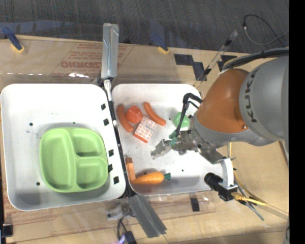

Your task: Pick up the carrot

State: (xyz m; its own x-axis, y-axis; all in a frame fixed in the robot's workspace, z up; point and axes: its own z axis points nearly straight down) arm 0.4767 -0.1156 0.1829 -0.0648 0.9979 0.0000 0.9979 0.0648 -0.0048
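Two white bins (20, 136) below us: we hover our gripper (160, 149), grip state unclear, near the carrot (148, 177), descent still ahead.

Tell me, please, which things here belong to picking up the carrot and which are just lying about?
For the job:
carrot, at the right bin's near edge
gripper, above it and apart

Lying about:
green divided plate, left bin
sausage
red tomato-like piece
red-and-white packet
green item, partly hidden by the arm
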